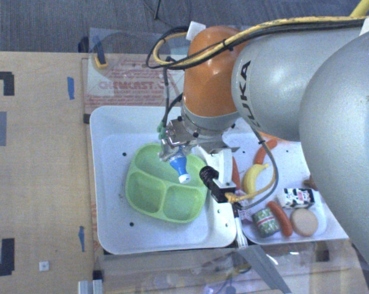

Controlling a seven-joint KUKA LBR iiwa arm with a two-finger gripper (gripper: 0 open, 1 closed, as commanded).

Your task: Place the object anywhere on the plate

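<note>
Gripper is hanging over the green plate, fingers clamped on a small blue-and-white bottle by its upper end, likely light, rigid, slick plastic, hanging just above the plate's top compartment.

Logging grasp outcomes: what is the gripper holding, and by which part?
The gripper appears to hold a small blue-and-white object by its upper end, above the green plate.
</note>
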